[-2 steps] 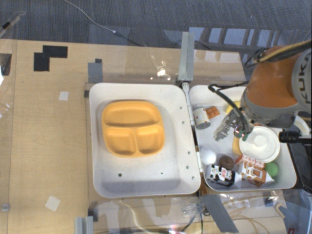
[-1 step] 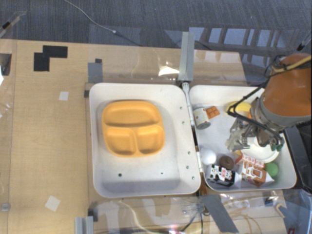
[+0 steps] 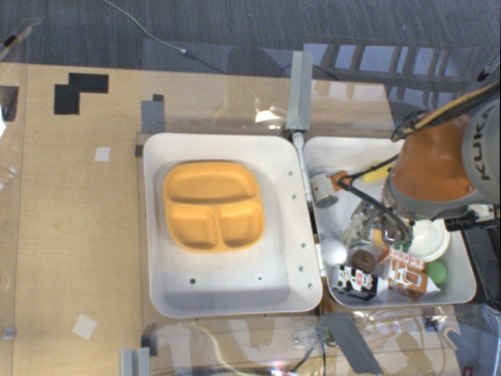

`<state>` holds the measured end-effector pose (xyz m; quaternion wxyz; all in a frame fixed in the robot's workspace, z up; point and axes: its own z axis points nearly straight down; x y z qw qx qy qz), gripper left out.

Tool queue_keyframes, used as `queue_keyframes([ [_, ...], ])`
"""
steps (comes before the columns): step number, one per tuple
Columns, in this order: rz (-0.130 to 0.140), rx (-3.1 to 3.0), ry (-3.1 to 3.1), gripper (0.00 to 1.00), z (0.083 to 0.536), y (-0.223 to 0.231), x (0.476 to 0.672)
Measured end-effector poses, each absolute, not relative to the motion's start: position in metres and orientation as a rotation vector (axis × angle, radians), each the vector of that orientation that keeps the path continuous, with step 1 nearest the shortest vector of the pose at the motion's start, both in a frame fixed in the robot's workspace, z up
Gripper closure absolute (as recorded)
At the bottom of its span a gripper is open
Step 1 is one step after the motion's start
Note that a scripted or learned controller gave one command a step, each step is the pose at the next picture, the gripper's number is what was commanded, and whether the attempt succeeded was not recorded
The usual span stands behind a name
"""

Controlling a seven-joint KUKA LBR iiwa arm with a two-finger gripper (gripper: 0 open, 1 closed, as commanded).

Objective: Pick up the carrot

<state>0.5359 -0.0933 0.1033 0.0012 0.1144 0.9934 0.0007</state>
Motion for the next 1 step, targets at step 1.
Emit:
queue_keyframes([
  [1,-0.003,0.342,3.101,1.00,0.3115,-0.1246,0.5599],
])
